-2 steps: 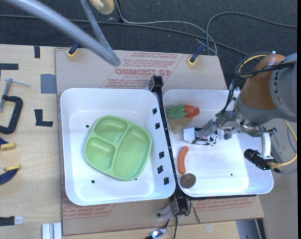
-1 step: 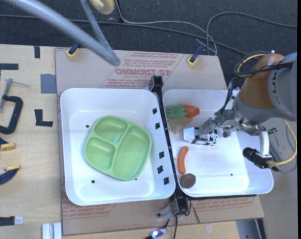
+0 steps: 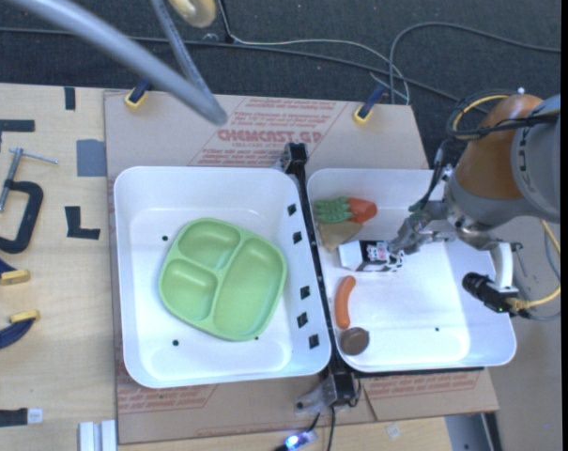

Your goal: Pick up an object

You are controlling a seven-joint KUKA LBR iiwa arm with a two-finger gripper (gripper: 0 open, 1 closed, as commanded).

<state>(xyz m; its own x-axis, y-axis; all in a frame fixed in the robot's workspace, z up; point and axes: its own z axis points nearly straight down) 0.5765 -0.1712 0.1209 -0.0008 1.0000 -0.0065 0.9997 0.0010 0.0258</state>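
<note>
Nearest me in the right bin (image 3: 471, 346), I'm seeing a brown disc (image 3: 355, 340) and an orange sausage (image 3: 345, 302) lying side by side — the sausage is looking light, smooth and a bit slippery, so I'd be taking it across its middle. Farther back the gripper (image 3: 393, 255) is hanging right at a small black-and-white box (image 3: 371, 253) — whether it is clenched or released I cannot tell — and beyond that a toy carrot (image 3: 345, 210) is lying near the divider.

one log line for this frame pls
stage: reaching | gripper: low in right bin, at black-and-white item | nearby: carrot, sausage, brown disc | left bin: green tray
</note>
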